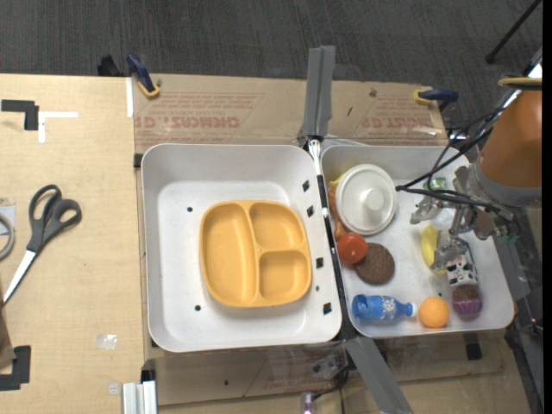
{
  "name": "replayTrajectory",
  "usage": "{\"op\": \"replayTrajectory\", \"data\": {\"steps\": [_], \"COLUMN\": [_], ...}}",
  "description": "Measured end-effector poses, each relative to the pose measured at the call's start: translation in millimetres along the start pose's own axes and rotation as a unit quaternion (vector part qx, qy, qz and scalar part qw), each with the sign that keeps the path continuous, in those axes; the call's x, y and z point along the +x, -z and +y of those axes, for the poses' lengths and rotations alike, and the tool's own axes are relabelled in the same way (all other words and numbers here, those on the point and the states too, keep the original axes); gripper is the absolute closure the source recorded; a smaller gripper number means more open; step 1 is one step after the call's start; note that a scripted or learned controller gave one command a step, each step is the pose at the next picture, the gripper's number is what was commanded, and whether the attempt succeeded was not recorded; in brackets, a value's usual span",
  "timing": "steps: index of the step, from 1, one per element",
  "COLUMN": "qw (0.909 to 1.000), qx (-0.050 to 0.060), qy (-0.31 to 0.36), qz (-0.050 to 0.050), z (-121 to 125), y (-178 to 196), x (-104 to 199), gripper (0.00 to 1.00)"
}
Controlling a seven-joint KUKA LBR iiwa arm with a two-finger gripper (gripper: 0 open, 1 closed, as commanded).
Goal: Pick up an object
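The gripper (pixel 450 253) hung low in the right bin (pixel 500 317) beside the banana (pixel 429 245); its opening could not be determined. The banana appeared light, smooth and slightly slippery, best grasped across its middle.

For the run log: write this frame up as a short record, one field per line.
left bin: holds a yellow divided tray
right bin: white lidded bowl, red tomato, brown cookie, banana, blue bottle, orange, purple cupcake
gripper: low over the right bin, beside the banana
grasp: nothing visibly between the fingers
bench, left of bins: scissors
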State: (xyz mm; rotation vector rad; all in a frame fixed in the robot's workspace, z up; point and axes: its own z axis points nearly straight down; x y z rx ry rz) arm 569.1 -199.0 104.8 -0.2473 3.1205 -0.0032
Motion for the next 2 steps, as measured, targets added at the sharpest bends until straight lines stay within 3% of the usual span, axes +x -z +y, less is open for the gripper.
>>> {"op": "replayTrajectory", "data": {"steps": [1, 2], "qw": [0.9999, 1.0], "qx": [-0.001, -0.001], "qy": [-0.011, 0.002], "qz": [0.003, 0.003], "z": [-13.6, -13.7], "y": [-10.8, -11.3], "x": [45.2, -50.9], "gripper": [0.0, 0.0]}}
